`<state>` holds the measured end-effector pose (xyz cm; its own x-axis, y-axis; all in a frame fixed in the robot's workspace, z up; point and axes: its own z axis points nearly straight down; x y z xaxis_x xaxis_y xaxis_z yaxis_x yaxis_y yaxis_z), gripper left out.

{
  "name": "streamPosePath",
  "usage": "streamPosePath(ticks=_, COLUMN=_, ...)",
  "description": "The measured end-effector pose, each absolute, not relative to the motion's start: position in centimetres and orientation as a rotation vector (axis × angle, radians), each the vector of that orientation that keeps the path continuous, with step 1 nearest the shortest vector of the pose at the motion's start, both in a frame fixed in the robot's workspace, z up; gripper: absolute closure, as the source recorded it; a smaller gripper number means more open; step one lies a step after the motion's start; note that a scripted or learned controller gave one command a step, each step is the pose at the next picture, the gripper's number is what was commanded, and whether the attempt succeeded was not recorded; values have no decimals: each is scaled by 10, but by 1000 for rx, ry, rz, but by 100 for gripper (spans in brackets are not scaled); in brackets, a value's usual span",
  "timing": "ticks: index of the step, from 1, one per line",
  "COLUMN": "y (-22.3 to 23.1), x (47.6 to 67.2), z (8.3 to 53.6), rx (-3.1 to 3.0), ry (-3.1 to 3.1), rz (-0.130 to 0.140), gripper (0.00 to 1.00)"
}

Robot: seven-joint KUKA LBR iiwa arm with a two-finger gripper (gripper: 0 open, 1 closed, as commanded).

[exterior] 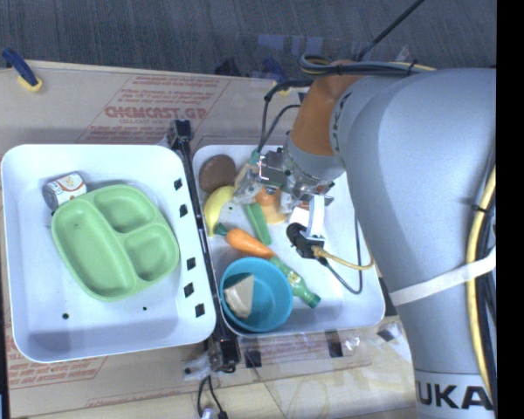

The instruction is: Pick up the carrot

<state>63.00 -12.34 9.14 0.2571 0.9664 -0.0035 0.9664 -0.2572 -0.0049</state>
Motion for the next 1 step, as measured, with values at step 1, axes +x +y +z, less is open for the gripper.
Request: streamPosePath(ticks=1, y=-123, x=630, z=101, rx=-2478, ry=-1923, rz=12, gripper=100)
